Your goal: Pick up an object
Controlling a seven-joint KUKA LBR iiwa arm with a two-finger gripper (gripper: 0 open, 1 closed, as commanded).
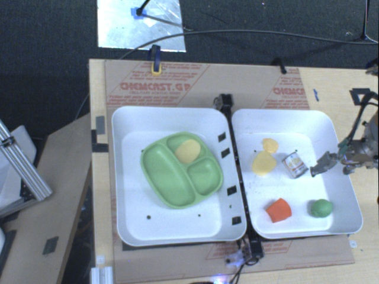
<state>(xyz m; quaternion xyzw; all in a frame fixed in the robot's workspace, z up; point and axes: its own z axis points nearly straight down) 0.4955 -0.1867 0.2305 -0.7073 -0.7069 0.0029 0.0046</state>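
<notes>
In the right bin (331,123) lie a yellow pear-shaped piece (264,163), a smaller yellow piece (270,145), a small silver can (294,164), an orange block (279,210) and a green ball (321,207). My gripper (333,167) hangs over the right side of this bin, just right of the can and above the green ball. It is open, with nothing between its fingers. The grey arm comes in from the right edge.
The left bin (127,218) holds a green divided plate (172,179) with a yellow round piece (188,151) in its far compartment. A black divider (234,176) runs between the bins. A cable (361,117) hangs by the arm.
</notes>
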